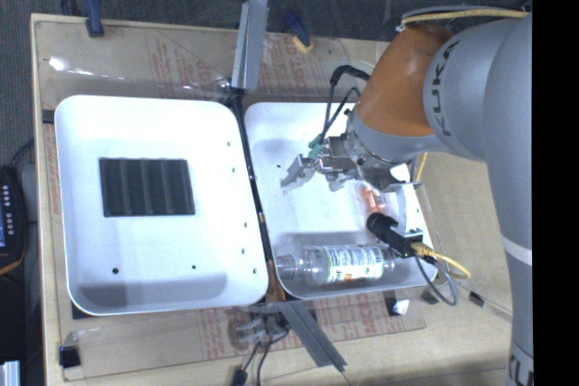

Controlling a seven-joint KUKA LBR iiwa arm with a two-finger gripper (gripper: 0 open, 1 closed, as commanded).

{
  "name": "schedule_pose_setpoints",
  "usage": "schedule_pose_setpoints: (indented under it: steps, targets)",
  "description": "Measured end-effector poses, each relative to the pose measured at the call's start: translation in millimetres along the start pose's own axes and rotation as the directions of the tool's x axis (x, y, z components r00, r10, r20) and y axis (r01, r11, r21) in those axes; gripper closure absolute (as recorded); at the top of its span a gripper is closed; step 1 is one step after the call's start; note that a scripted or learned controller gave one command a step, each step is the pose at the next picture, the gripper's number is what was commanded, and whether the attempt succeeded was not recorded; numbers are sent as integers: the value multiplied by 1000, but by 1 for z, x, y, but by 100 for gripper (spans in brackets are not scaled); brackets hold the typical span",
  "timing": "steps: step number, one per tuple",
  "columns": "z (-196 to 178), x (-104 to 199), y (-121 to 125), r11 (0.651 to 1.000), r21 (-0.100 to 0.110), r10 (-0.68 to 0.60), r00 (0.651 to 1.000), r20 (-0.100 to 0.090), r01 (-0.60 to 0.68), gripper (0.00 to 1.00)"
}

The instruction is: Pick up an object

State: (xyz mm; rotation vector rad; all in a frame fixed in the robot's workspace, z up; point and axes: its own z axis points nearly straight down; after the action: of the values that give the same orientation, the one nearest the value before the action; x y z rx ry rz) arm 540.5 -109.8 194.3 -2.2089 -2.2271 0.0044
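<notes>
Gripper (298, 172) hung over right bin (271, 127), grip state indeterminable; nothing visibly held. Bottle (339, 265) lay unlifted at near wall; pick outstanding.

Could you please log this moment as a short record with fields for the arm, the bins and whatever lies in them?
arm: grey KUKA arm, orange band, reaching in from the right
pincer: over the right bin, fingers spread, nothing between them
left bin: white, with a dark ribbed rectangular panel
right bin: white, holds a clear plastic bottle lying on its side along the near wall
bottle contact: apart from the pincer
</notes>
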Motion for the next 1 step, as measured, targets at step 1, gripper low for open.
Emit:
schedule_pose_setpoints:
  steps: [1]
  targets:
    - [-3, -54, -27, 1000, 0, -6, 1000, 0, 6, 0]
